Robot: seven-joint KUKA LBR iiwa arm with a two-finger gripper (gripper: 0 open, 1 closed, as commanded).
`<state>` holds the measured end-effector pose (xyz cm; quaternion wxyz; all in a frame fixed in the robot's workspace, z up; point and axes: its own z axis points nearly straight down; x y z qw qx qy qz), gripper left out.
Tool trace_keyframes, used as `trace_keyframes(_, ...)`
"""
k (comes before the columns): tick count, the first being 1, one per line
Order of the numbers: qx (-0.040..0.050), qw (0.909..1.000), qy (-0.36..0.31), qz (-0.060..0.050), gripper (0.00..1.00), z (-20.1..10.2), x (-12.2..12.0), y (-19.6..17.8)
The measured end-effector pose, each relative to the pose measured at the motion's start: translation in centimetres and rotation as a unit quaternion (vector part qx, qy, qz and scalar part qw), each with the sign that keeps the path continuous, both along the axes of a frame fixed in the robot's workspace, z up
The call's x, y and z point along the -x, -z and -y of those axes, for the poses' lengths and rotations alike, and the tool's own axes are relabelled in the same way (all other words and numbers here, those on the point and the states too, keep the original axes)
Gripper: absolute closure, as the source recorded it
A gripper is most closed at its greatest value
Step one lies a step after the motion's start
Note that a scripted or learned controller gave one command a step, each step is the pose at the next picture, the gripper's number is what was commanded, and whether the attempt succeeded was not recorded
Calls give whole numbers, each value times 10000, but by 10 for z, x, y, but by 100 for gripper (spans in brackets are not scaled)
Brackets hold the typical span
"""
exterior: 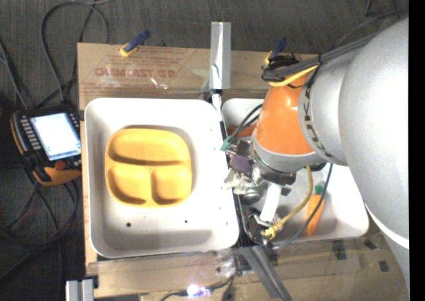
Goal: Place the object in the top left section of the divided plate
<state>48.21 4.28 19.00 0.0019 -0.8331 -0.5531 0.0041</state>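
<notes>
Divided plate (150, 166), yellow, lies in the left white bin (99, 226), roughly central, nearer the far-left part of it; one long compartment on its far side, two smaller compartments on its near side, all three showing bare yellow. Right white bin (352, 223) sits just beside the left one, their rims touching along the middle. Arm (372, 120), grey with orange band (282, 123) above the wrist, reaches in from the right and covers most of the right bin. Gripper (247, 183) hangs low over the left edge of the right bin, close to the shared rim, cables looped around it; cannot tell how it is set, nor whether anything is in it. Orange carrot-like object (314, 213), green at its far end, lies in the right bin, near side, right of the gripper and apart from it, well apart from the plate. Handheld pendant (50, 139) with lit screen rests on the floor left of the bench (143, 70).
</notes>
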Motion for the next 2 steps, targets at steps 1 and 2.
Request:
trace_keyframes(1, 11, 9962, 872, 5, 100, -7, -25, 9)
trace_keyframes(2, 35, 9789, 2043, 21, 100, -70, -1, -47)
